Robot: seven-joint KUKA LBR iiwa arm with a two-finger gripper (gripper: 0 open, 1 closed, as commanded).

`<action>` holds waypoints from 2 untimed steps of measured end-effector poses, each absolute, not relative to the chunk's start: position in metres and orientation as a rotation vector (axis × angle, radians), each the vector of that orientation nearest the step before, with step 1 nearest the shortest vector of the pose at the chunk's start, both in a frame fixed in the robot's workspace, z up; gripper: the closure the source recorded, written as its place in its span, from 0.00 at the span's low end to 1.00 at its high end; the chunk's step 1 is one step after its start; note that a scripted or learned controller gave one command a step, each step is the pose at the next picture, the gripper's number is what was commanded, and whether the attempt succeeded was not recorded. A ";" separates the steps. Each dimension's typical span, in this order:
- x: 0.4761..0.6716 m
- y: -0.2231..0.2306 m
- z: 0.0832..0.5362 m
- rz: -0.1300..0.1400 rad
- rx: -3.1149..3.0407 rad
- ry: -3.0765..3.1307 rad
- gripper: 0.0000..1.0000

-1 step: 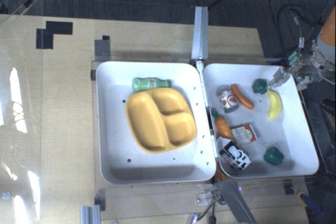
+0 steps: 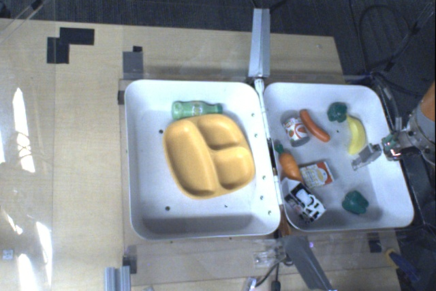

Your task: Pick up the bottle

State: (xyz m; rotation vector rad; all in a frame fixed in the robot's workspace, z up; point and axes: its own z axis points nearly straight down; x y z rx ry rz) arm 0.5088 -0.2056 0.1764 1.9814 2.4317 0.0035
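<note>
Gripper point(image 2: 373, 154) hangs low over right bin point(image 2: 381, 211), near its right wall, just below banana point(image 2: 355, 134); whether it is open cannot be told, nothing seen in it. Green bottle point(image 2: 195, 108) lies well apart in left bin point(image 2: 139, 167), on its side, touching yellow divided tray point(image 2: 208, 153).

My arm point(image 2: 424, 120) was cut off by the right edge, so little beyond the wrist showed. My gripper point(image 2: 368, 155) was too small and blurred to read its fingers. The green bottle point(image 2: 196, 108) lay partly hidden behind the yellow tray point(image 2: 208, 155). The labels on the can point(image 2: 296, 130) and carton point(image 2: 316, 174) were too small to read.
</note>
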 end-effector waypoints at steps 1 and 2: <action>0.518 -0.155 0.151 0.004 2.275 2.164 0.00; 0.488 -0.173 0.171 0.004 2.432 1.986 0.00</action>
